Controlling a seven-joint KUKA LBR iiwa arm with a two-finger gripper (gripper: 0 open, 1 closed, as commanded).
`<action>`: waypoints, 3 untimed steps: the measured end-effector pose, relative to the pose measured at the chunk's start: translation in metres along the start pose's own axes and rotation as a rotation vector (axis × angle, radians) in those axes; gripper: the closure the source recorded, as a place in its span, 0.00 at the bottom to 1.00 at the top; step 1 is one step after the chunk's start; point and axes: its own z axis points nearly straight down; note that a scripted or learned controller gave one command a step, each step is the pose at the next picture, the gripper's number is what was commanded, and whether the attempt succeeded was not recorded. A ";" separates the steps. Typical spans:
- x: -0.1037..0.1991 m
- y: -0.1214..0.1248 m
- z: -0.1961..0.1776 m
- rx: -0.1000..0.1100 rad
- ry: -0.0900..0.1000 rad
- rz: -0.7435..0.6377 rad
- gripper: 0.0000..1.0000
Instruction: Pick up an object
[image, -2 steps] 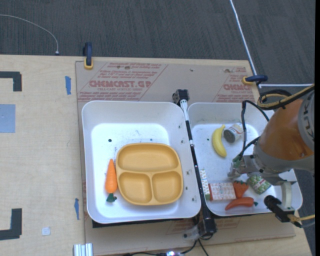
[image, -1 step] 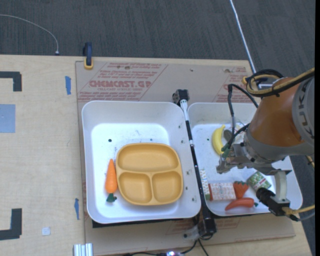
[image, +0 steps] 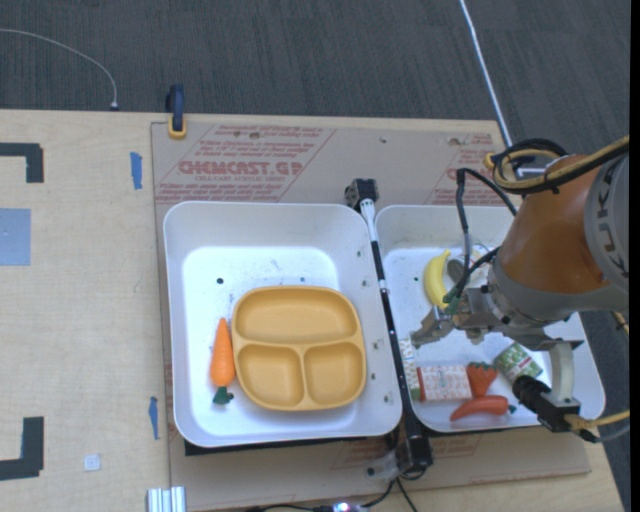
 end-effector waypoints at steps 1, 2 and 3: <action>0.000 0.000 0.000 0.000 0.000 0.000 0.00; 0.000 0.000 0.000 0.000 0.000 0.000 0.00; 0.000 0.000 0.000 0.000 0.000 0.000 0.00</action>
